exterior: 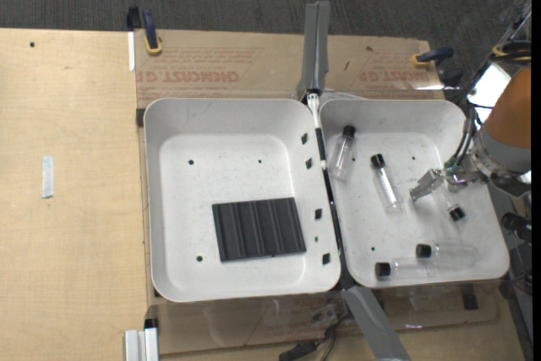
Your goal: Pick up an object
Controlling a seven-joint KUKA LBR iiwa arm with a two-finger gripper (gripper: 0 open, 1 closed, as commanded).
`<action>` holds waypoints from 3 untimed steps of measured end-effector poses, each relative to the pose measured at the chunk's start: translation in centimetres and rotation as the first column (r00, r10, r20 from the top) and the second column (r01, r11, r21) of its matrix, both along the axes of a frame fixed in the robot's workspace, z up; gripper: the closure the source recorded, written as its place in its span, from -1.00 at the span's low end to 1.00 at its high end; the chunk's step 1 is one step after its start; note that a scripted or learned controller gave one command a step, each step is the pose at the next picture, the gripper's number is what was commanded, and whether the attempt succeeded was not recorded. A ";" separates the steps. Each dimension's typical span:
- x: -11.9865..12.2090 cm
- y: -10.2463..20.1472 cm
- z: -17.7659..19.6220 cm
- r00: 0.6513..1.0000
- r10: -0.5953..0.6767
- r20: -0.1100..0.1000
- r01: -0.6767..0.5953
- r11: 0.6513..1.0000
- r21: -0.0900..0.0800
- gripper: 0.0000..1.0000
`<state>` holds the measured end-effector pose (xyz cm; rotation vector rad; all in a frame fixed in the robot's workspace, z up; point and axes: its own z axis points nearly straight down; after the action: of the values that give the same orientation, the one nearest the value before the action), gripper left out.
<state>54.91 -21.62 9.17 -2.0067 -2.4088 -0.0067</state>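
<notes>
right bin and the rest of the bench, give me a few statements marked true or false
1. The black ribbed tray lies in the left bin. True.
2. Several clear tubes with black caps lie in the right bin. True.
3. The tool hangs over the left bin. False: it is over the right bin, near its right side.
4. The tube near the right bin's middle stands upright. False: it lies on its side.
5. A blue-handled clamp sits at the cardboard's far left corner. True.
6. The black ribbed tray leans against the left bin's wall. False: it lies flat on the floor.
</notes>
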 end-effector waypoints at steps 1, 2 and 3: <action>6.0 0.0 0.1 1.000 0.027 0.005 -0.027 1.000 -0.003 -1.00; -0.6 -0.2 0.0 0.997 0.079 0.001 -0.079 0.997 -0.002 -1.00; 5.3 1.3 3.4 0.991 0.136 0.003 -0.136 0.991 -0.009 -1.00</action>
<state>60.22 -20.34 12.58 -1.8422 -2.5470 0.0001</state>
